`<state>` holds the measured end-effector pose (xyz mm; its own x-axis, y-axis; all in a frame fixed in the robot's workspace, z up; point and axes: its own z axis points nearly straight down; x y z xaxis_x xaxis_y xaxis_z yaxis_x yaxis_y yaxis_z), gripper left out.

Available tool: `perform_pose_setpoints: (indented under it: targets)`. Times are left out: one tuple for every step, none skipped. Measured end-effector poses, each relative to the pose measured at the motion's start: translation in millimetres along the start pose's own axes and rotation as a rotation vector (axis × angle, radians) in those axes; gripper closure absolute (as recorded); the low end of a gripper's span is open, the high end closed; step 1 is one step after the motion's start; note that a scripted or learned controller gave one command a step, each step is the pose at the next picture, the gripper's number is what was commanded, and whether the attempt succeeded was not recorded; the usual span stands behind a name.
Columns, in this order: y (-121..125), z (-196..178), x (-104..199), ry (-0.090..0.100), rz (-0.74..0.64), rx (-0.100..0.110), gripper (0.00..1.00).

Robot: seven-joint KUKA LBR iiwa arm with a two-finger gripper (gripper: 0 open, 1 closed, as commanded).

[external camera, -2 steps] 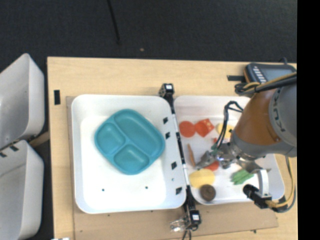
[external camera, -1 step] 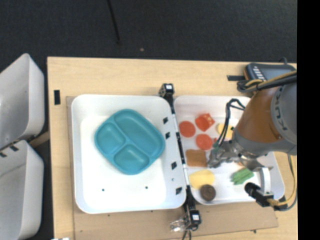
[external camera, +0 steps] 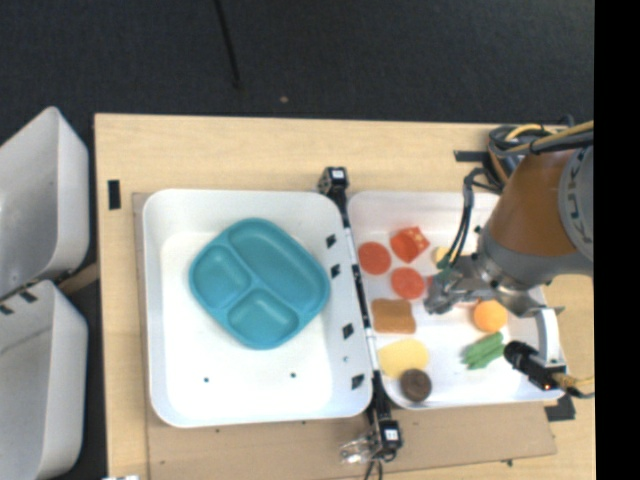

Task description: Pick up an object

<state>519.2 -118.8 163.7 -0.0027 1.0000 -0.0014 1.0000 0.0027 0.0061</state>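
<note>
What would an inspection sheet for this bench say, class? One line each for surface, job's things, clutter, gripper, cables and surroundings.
Surface: wooden bench bearing left bin and right bin.
Job's things: toy foods in the right bin, including orange ball, green piece, brown block.
Clutter: blue divided plate in the left bin.
Gripper: gripper low over the right bin; grasp unclear.
Cables: bundle behind the arm.
Surroundings: dark floor, white seats at left.
</note>
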Motion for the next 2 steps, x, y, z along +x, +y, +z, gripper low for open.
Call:
perform_pose_setpoints:
  targets:
    - [8,-58,7,0.0,-0.001,-0.002,1.0]
    - [9,-78,6,0.001,-0.001,0.003,1.0]
